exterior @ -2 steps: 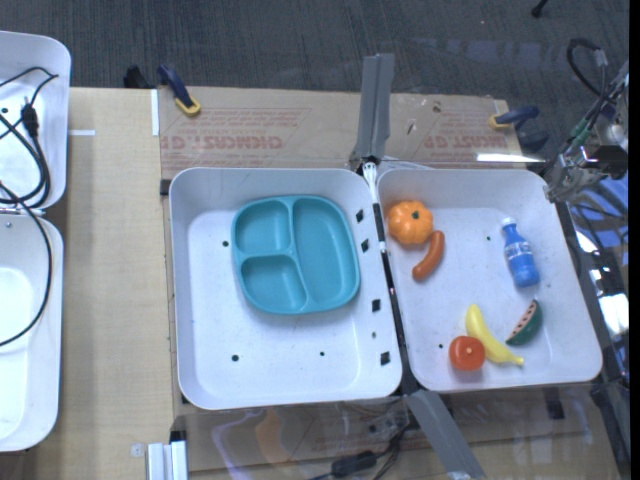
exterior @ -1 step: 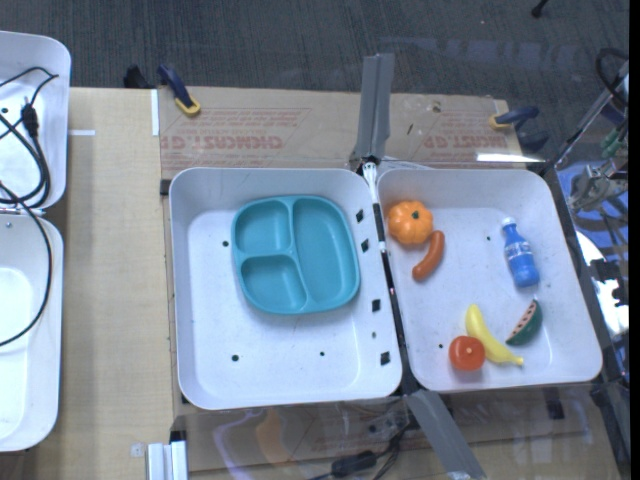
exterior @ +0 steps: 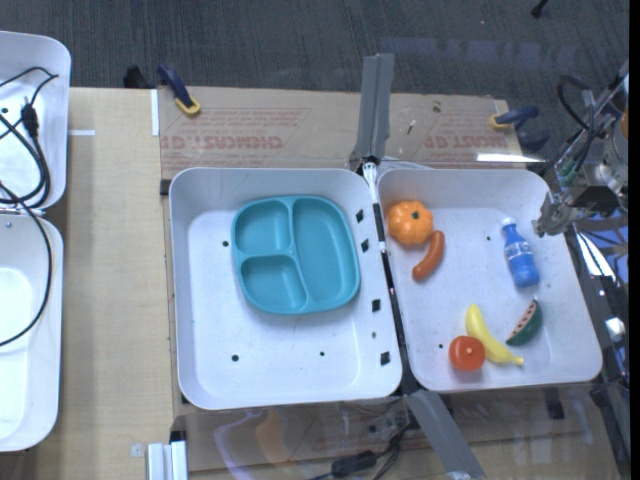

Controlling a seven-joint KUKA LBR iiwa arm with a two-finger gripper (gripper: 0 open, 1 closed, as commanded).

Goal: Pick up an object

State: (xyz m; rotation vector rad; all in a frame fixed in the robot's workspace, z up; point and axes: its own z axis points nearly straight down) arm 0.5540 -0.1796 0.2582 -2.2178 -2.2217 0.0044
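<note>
The end effector (exterior: pixel 552 218) hangs at the right bin's (exterior: pixel 455 373) far right rim, and I cannot tell its state. Just beside it in that bin lies a blue bottle (exterior: pixel 519 255), with a pumpkin (exterior: pixel 409 222), sausage (exterior: pixel 429 255), banana (exterior: pixel 489 336), tomato (exterior: pixel 466 353) and watermelon slice (exterior: pixel 526 323). The left bin (exterior: pixel 200 348) holds a teal divided plate (exterior: pixel 296 253).

The arm (exterior: pixel 600 158) runs off the right edge, so most of it is cut away. The gripper (exterior: pixel 552 218) at the right bin's (exterior: pixel 440 368) rim is too small and dark to read. White trays (exterior: pixel 30 268) at the left are cropped by the edge.
</note>
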